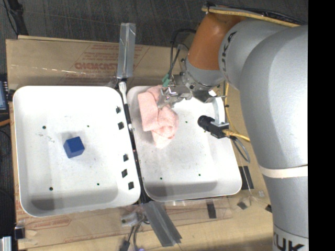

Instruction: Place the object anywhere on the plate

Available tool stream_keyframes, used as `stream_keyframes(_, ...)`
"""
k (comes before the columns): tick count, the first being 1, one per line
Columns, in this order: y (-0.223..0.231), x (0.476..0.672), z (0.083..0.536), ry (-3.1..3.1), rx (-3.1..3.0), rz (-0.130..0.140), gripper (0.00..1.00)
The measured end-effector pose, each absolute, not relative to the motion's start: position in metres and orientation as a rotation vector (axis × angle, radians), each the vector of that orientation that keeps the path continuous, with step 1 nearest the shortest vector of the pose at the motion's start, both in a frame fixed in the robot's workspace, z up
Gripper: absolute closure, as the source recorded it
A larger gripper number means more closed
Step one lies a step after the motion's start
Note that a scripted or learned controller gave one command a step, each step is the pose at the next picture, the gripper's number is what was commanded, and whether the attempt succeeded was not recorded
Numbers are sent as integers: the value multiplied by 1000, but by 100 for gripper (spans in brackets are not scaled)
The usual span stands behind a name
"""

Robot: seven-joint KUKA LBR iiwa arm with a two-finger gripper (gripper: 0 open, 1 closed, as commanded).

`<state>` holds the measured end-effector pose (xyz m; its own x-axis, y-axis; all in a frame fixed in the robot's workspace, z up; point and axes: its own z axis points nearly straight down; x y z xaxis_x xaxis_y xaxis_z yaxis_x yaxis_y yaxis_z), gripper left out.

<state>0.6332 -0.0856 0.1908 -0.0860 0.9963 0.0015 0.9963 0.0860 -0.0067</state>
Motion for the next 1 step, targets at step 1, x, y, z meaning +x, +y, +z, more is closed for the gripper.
stream_keyframes(1,-85,633,231,-2324,-2110,3,100)
